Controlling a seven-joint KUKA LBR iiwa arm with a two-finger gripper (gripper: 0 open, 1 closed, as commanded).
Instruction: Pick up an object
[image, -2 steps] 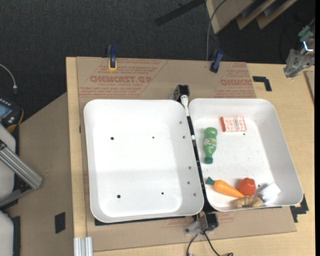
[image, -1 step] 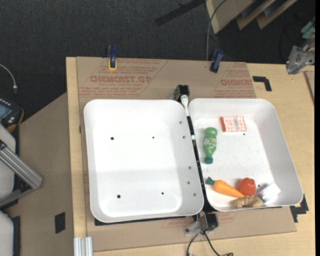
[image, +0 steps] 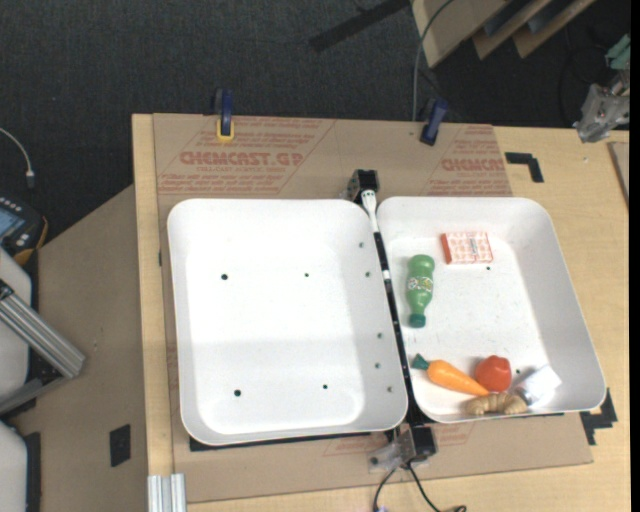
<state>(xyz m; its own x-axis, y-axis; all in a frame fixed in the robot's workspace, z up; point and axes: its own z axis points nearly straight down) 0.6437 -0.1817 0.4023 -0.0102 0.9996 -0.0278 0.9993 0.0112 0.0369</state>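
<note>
Tool (image: 601, 108) off right bin (image: 565, 290), likely clearing your view; grip state untellable; bottle (image: 419, 288), carrot (image: 450, 377) await.

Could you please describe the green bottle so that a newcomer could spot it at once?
Look in the right bin, along its left wall. The bottle lies there, alone, cap toward the near edge. It is the one green thing: the carrot and tomato cluster nearer, and the red-and-white packet lies farther back.

- two white bins (image: 270, 225) side by side on a brown board (image: 300, 150)
- blue clamps (image: 224, 110) at the board's far edge
- dark floor (image: 150, 50) beyond
</note>
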